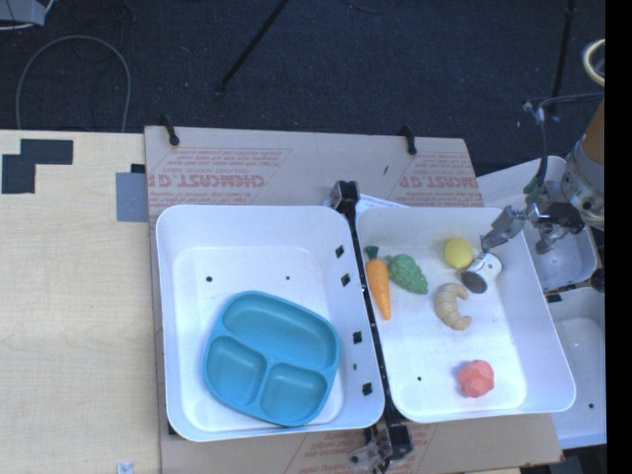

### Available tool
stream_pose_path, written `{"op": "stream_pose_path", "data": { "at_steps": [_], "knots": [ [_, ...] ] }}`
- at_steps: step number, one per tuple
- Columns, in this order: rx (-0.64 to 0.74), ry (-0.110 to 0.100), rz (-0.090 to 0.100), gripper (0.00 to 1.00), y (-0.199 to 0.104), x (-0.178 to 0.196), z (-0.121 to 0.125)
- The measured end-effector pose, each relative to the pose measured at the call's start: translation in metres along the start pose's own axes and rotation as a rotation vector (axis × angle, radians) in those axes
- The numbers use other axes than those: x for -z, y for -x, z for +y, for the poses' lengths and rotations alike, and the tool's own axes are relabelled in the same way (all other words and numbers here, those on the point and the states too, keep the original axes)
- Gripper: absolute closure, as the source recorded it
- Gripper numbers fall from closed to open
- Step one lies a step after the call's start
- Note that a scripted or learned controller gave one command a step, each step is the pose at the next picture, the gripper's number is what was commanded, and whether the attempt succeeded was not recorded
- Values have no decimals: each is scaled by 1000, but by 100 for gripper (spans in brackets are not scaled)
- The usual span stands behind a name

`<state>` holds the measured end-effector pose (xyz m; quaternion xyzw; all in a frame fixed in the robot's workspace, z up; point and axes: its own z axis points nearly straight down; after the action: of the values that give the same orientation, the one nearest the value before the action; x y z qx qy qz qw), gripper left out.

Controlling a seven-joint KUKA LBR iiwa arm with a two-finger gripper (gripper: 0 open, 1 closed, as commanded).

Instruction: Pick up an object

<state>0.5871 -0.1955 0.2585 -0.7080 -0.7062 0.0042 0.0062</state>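
Yellow round toy fruit (457,253) lies in the right white plastic bin (538,363), just left of the gripper (494,242) at the bin's upper right, whose state I cannot tell. Near it lie a beige croissant-shaped toy (453,305), a green leafy toy vegetable (408,274), an orange toy carrot (379,287) and a pink lumpy toy (476,378).

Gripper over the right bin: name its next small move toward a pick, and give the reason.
Probably a short descent onto the yellow ball. The gripper sits at the right bin's upper right, just beside the ball and above the croissant, with nothing seen held. The ball is the closest item, with some clearance from the green toy.
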Motion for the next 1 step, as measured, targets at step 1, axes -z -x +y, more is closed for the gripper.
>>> {"op": "stream_pose_path", "data": {
  "at_steps": [1],
  "knots": [
    [3, 14, -3, 0, 0, 8, 2]
  ]
}}
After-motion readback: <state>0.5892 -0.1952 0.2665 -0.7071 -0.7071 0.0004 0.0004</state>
